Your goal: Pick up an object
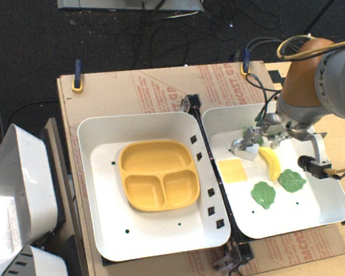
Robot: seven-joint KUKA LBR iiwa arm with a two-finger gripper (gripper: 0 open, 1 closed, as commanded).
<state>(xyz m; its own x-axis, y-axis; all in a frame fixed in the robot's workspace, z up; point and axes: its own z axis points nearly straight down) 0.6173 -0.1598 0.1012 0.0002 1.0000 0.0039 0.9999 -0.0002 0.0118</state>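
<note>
**Hand being lowered beside the banana**

The metal two-finger hand (247,145) is being held low in the right shallow white bin (327,213), just beside the top of the curved yellow toy banana (271,162); whether it is wide or narrow cannot be told. Nothing is being seen between its tips. A flat yellow square (232,171) and two green leafy pieces (263,194) are lying nearby. A yellow three-compartment plastic tray (160,173) is sitting in the left bin (106,233), well apart, probably not being targeted.

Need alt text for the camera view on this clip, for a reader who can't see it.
A grey robot arm reaches from the right into the right bin, its gripper just above a banana, with a yellow square and two green pieces nearby. The left bin holds a yellow divided tray.
</note>
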